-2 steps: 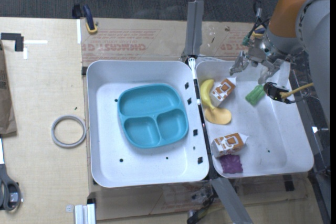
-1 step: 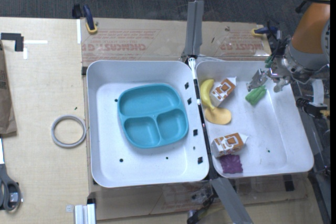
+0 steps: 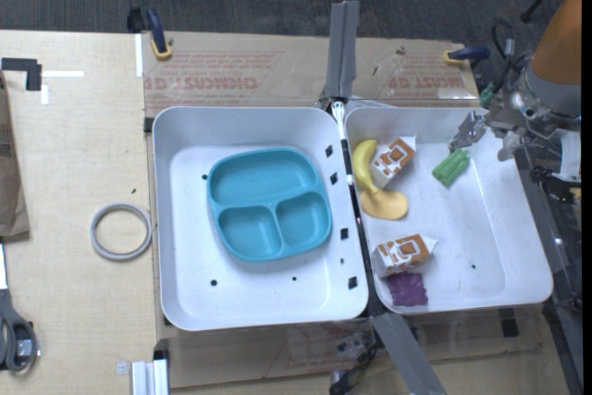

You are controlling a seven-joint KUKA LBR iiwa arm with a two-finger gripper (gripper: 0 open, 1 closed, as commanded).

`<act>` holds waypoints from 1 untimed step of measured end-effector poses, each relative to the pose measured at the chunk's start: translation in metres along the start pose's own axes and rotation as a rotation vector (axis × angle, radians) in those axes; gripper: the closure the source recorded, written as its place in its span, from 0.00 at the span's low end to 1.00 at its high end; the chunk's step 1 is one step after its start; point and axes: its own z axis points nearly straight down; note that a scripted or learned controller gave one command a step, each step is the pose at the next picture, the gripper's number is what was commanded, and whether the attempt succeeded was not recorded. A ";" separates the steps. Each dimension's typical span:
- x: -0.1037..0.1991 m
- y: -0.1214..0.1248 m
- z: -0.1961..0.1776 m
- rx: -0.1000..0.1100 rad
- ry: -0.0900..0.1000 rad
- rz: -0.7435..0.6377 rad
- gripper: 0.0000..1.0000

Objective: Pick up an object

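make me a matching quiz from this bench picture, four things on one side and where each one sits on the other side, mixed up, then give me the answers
Things:
1. blue divided tray
2. banana
3. purple item
4. roll of tape

Places:
A. on the bench, left of both bins
B. near corner of the right bin, below a small carton
C. middle of the left bin
D. right bin, along its left wall

Pairs: 1-C, 2-D, 3-B, 4-A

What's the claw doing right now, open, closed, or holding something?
Claw: over the right bin's upper right, just above the green block. Nothing visibly held; open or closed cannot be told.
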 end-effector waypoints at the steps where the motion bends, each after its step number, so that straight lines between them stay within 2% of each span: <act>1: -0.004 0.011 0.083 0.001 0.001 -0.106 0.00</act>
